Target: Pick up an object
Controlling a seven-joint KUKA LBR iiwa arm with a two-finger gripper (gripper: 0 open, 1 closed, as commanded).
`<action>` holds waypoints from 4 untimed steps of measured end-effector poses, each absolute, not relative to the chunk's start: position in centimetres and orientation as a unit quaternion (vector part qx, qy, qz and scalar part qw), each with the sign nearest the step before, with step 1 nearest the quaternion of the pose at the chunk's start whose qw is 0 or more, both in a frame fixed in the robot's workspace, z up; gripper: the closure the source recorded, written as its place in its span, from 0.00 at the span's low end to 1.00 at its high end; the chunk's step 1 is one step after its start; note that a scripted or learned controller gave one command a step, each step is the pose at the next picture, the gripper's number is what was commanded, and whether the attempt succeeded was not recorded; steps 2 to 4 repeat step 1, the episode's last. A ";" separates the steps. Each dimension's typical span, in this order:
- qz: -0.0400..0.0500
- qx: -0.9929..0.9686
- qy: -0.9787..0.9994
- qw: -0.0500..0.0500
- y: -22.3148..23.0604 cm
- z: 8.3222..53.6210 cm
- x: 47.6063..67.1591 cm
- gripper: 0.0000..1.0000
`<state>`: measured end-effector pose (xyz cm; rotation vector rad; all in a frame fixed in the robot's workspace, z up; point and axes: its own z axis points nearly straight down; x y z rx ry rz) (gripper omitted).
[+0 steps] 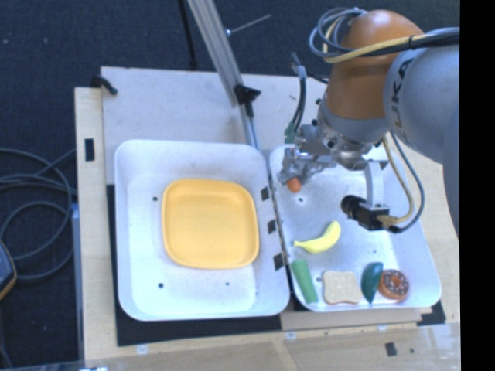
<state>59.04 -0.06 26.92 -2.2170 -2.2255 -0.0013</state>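
- The grey arm [402, 68] with its orange band reaches over the far part of the right bin [421, 273].
- The left bin [135, 207] holds a yellow plate [209, 222] at its middle.
- The gripper [295, 178] sits at the right bin's far left corner, fingers closed on a small orange object [294, 184].
- A banana [320, 239] lies in the right bin, nearer than the gripper.
- Along the right bin's near wall, from its left: a green cylinder [304, 281], a toast slice [339, 287], a dark green piece [371, 281], a donut [393, 284].
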 end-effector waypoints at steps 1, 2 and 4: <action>0.000 -0.706 -0.708 0.000 4.9 26.2 58.3 1.00; 0.000 -0.706 -0.708 0.000 4.9 26.2 58.3 1.00; 0.000 -0.706 -0.708 0.000 4.9 26.2 58.3 1.00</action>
